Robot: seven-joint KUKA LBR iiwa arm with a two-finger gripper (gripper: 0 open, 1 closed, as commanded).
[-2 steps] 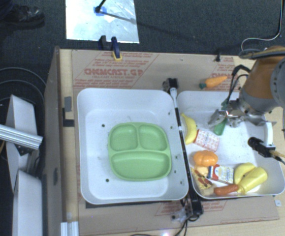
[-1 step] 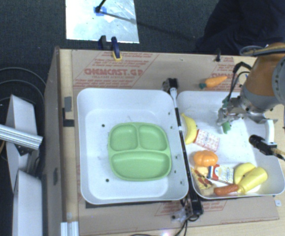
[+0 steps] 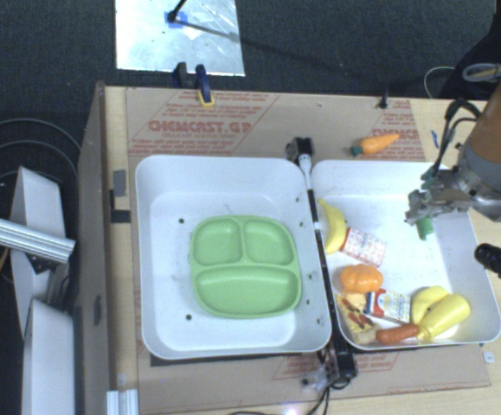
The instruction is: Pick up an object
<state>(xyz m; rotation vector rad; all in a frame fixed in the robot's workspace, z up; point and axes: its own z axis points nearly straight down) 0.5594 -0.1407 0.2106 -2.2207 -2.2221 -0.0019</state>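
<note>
My gripper [image 3: 422,213] hangs over the back right part of the right bin [image 3: 458,258], with the arm coming in from the right edge. A small green object [image 3: 424,228] pokes out below its tip, and the fingers look shut on it. In the same bin lie a yellow banana-like toy [image 3: 333,224], a white and red packet [image 3: 365,248], an orange fruit [image 3: 360,277], a small carton [image 3: 384,305], a yellow pear-shaped toy [image 3: 440,309] and a red pepper [image 3: 396,335], all left of and in front of the gripper.
The left bin [image 3: 159,232] holds a green divided plate [image 3: 245,264]. A toy carrot [image 3: 378,143] lies on the cardboard behind the right bin. A ridge [image 3: 312,206] separates the two bins. Bare floor shows in the right bin's middle and back.
</note>
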